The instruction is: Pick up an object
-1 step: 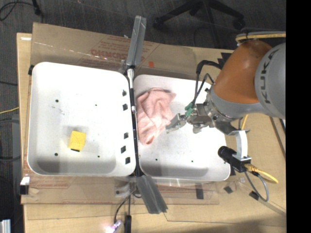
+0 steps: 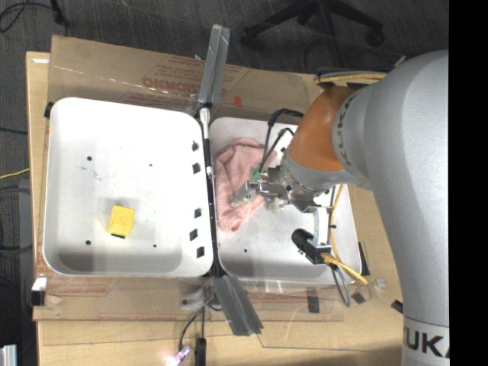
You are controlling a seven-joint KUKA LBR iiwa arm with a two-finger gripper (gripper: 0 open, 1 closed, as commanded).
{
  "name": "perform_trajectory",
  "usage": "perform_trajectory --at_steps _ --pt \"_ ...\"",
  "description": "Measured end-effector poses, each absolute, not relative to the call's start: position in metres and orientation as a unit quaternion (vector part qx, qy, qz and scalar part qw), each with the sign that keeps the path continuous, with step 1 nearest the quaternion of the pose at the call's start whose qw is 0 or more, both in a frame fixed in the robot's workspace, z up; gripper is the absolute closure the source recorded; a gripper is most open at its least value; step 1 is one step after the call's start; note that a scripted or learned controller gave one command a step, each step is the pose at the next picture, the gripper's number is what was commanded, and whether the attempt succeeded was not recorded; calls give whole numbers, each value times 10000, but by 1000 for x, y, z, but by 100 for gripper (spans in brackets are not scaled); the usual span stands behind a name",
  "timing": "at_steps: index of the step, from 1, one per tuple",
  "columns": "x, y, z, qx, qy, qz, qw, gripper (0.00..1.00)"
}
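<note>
A crumpled pink cloth (image 2: 231,181) lies in the right bin (image 2: 263,261), against its left wall. My gripper (image 2: 249,191) is down at the cloth's right edge, its metal fingers pointing left into the folds. A small yellow sponge block (image 2: 121,220) rests in the left bin (image 2: 76,128), toward its lower left part. The grey arm with its orange band (image 2: 316,136) covers the right side of the right bin.
A grey divider bar (image 2: 206,120) runs between the two bins. A black cable end with a yellow lead (image 2: 316,252) hangs over the right bin's lower right. Cardboard (image 2: 137,67) lies beneath the bins.
</note>
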State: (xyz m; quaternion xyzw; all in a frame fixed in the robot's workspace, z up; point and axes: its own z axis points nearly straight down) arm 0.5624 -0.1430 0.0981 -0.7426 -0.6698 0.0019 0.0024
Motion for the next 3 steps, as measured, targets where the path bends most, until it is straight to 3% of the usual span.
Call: perform_trajectory --at_steps 1,2,3 --pt "563 -143 108 -7415 -6709 27 31 100" --pt "586 -141 121 -7151 -6990 10 20 100" --pt "645 -107 225 -7311 -6823 10 12 100"
